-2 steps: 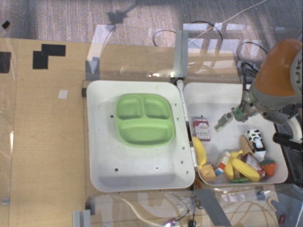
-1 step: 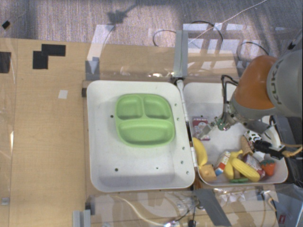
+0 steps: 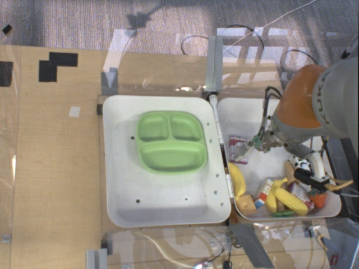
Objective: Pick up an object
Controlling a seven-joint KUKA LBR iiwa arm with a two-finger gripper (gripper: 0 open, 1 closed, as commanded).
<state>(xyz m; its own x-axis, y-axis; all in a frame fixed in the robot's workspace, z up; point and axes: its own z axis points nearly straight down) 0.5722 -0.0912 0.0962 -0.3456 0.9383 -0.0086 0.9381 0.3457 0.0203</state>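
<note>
The right bin (image 3: 244, 108) holds a heap of toy food at its near end: a yellow banana (image 3: 238, 179), a yellow corn cob (image 3: 291, 200), a small red-and-white bottle (image 3: 263, 190) and a black-and-white toy (image 3: 303, 165). A dark red and white packet (image 3: 238, 142) lies at the bin's left side, by the divider. My gripper (image 3: 248, 147) is down inside this bin, right at the packet's near right corner. The grey arm with its orange band (image 3: 300, 102) reaches in from the right and hides part of the bin floor.
The left bin (image 3: 120, 195) holds a green divided plate (image 3: 171, 142) near its middle. A metal rail (image 3: 220, 144) separates the two bins. Cables (image 3: 269, 100) hang near the wrist. Bare white floor shows in the far half of the right bin.
</note>
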